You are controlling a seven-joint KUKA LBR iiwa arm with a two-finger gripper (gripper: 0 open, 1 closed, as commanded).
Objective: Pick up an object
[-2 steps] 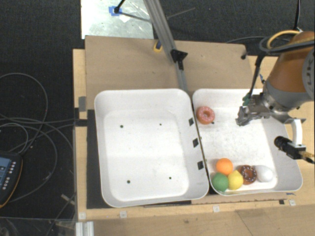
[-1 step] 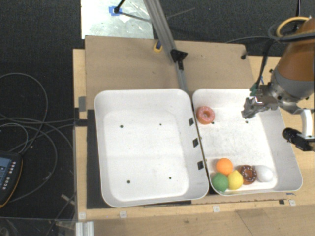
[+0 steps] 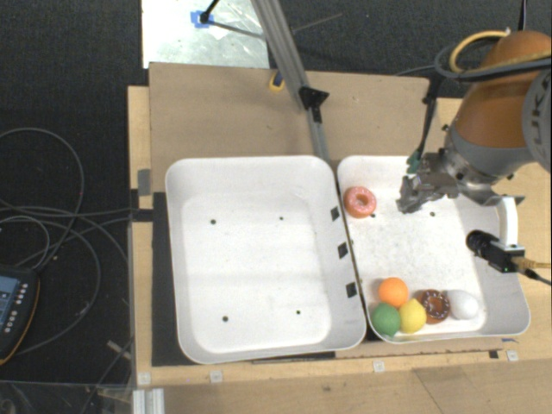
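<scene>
Camera view: arm [image 3: 504,102] over right bin [image 3: 431,248], gripper [image 3: 412,198] near its back wall, finger state unclear, nothing visibly held. Pink donut [image 3: 360,201] just left of it. Orange, green, yellow fruit, chocolate donut, white egg at front edge.

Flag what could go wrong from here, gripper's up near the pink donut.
1. The gripper hangs to the right of the pink donut, not over it; a straight descent would likely close on bare bin floor.
2. The donut lies close to the right bin's left wall, so a finger may hit the wall or push the donut against it.
3. The orange ball, green ball, yellow ball, chocolate donut and white egg crowd the near edge; a grasp there could scatter them.
</scene>
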